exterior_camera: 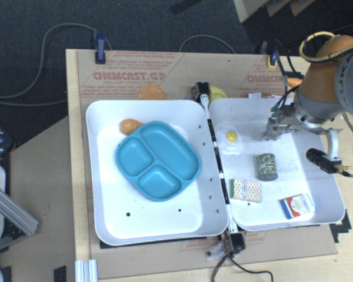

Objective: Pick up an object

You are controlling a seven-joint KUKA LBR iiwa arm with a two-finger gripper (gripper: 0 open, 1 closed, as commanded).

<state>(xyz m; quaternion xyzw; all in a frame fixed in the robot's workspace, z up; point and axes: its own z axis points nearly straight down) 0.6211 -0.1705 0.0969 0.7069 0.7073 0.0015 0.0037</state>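
In the right bin [247,113] lie a small yellow round object [231,137], a green can on its side [266,166], a flat patterned packet [246,190] and a red, white and blue packet [297,205]. My gripper [276,127] reaches down into the bin's upper right part, over bare bin floor, well right of the yellow object and above the can. Nothing shows between its fingers.
The left bin [106,175] holds a blue divided plate [157,159] and an orange object [129,126] at its upper left. A second orange object [151,91] and a yellow object [216,93] lie on the bench behind the bins. Cables cross the back.
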